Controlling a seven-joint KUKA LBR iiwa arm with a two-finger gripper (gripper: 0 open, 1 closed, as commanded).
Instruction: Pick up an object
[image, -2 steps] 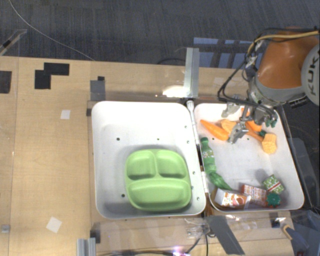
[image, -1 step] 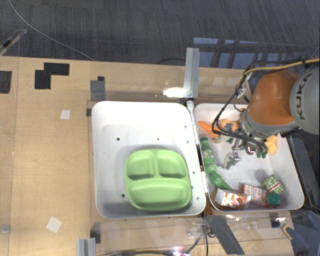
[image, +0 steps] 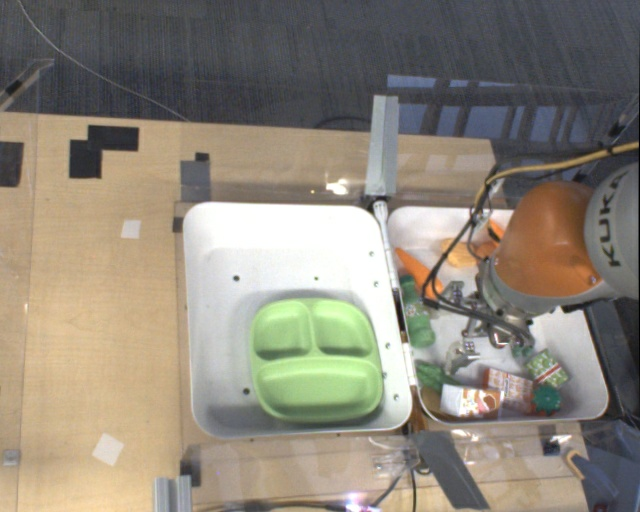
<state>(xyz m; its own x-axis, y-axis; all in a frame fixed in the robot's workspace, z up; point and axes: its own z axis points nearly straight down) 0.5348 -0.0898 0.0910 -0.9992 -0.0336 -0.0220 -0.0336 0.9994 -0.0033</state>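
My gripper (image: 466, 350) hangs low over the middle of the right bin (image: 596, 400), below the orange wrist band (image: 545, 245). Around it lie several small items: an orange carrot-like piece (image: 411, 267) at the left wall, a green piece (image: 420, 327) just left of the gripper, another green piece (image: 430, 376) below it, a red and white packet (image: 488, 393) right under the gripper, and a green and white carton (image: 548, 367) to its right. I see nothing held in the gripper. The arm hides the bin's far right part.
The left bin (image: 220, 260) holds a green divided plate (image: 316, 358) near its front. A yellow-orange item (image: 459, 252) lies at the back of the right bin. Cables (image: 470, 225) loop beside the wrist. A metal post (image: 381, 150) stands behind the bins.
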